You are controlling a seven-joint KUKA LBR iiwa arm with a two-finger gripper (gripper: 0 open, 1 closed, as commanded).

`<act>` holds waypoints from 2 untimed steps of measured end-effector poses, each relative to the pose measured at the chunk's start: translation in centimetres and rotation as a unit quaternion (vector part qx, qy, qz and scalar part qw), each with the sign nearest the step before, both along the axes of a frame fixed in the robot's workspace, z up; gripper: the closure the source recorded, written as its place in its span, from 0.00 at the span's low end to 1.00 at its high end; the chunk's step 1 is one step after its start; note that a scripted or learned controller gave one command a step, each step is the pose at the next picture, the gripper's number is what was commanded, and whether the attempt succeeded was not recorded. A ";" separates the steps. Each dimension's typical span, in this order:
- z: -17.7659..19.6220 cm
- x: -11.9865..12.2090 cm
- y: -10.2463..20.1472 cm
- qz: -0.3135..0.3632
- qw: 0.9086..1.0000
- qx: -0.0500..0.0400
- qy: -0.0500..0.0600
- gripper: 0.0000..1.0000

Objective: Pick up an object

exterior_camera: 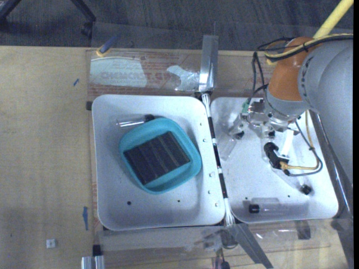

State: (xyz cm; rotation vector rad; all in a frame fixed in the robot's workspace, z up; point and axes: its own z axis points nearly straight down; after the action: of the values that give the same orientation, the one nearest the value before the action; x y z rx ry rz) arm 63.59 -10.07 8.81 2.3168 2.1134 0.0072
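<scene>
Nearest us is the grey arm (334, 77), its orange band (283, 77) above the right bin (247, 172). Below it the gripper (252, 125) hangs over that bin's 11 o'clock corner. We cannot tell whether it is spread or pressed together (wrist hardware crowds it from up here).

The likeliest pick, we judge, is the clear tube (265, 207) with a black cap. It lies toward 6 o'clock from the gripper, well apart, by the near wall, with its long axis running 9 to 3, so a grasp should close along 12 to 6. A small black piece (305, 190) sits toward 4 o'clock.

Toward 9 o'clock, in the left bin (112, 178), a teal dish (188, 136) carries a dark ridged slab (156, 157).
</scene>
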 end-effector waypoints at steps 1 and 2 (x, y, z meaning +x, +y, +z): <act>1.0 0.2 0.1 0.002 1.000 0.000 -0.001 1.00; 1.0 0.2 0.2 0.002 1.000 0.000 -0.001 0.00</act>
State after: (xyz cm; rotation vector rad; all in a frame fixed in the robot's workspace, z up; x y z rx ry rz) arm 63.77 -9.91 9.84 2.3119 2.1165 0.0106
